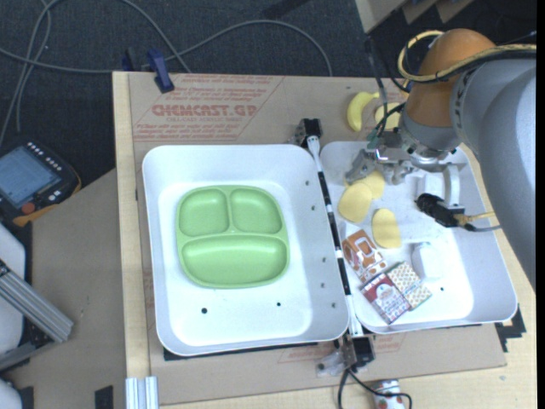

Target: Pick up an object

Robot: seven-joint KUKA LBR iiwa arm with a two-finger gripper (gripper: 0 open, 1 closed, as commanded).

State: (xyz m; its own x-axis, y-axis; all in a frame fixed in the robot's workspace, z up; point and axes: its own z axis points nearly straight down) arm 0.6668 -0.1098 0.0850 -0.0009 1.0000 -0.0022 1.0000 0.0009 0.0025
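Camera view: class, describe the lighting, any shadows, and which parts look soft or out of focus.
Camera view: light is even and diffuse, the two shallow white bins bright without harsh glare; faint soft shadow inside the green three-compartment plastic tray; the grey arm's near body at right looks large and blurred, while the small printed card packets stay fairly sharp.

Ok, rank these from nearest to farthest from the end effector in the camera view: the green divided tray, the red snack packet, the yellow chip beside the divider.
End effector, right bin's far end.
1. Yellow chip, just below it.
2. Red snack packet, right bin's near end.
3. Green divided tray, left bin.
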